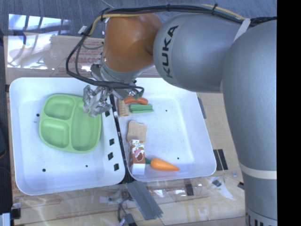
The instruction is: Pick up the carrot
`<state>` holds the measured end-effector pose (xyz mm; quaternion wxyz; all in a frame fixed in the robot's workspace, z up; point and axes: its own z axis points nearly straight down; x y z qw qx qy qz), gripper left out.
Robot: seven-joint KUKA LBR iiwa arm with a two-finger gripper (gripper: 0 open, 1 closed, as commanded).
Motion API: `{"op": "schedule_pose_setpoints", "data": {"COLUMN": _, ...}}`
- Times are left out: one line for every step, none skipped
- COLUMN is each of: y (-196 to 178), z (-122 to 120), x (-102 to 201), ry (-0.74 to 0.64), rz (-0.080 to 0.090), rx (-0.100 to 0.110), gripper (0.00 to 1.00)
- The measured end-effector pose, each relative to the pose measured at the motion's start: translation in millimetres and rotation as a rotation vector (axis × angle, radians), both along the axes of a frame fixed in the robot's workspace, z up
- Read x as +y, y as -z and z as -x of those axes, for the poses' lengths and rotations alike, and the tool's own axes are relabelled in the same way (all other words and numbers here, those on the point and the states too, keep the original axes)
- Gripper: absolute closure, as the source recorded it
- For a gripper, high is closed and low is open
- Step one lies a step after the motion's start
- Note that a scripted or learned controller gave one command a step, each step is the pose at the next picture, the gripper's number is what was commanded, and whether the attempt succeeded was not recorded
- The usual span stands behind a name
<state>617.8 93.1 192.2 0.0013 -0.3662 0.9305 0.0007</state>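
The carrot [163, 164], orange with a green stub end, lies near the front edge of the right bin [188, 126]. My gripper [96, 102] hangs over the right edge of the green plate [69, 122] in the left bin [28, 140], well to the upper left of the carrot. Nothing shows between its fingers.
In the right bin lie a slice of bread [137, 131], a small carton [137, 157], a green bean [141, 108], a cracker [123, 108] and a small orange-red piece [136, 100]. The big grey arm covers the view's upper right.
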Motion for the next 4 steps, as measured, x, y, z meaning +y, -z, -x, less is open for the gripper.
{"op": "schedule_pose_setpoints", "data": {"y": -65.2, "z": -40.2, "x": -56.4, "ry": 0.181, "rz": 0.003, "rx": -0.005, "gripper": 1.0}}
{"op": "schedule_pose_setpoints", "data": {"y": -92.4, "z": -31.0, "x": 5.7, "ry": 0.26, "rz": -0.001, "rx": -0.003, "gripper": 1.0}}
{"op": "schedule_pose_setpoints", "data": {"y": -83.6, "z": 5.0, "x": -5.6, "ry": 0.554, "rz": 0.003, "rx": 0.003, "gripper": 1.0}}
{"op": "schedule_pose_setpoints", "data": {"y": -21.5, "z": 55.3, "x": -71.2, "ry": 0.688, "rz": 0.004, "rx": 0.005, "gripper": 1.0}}
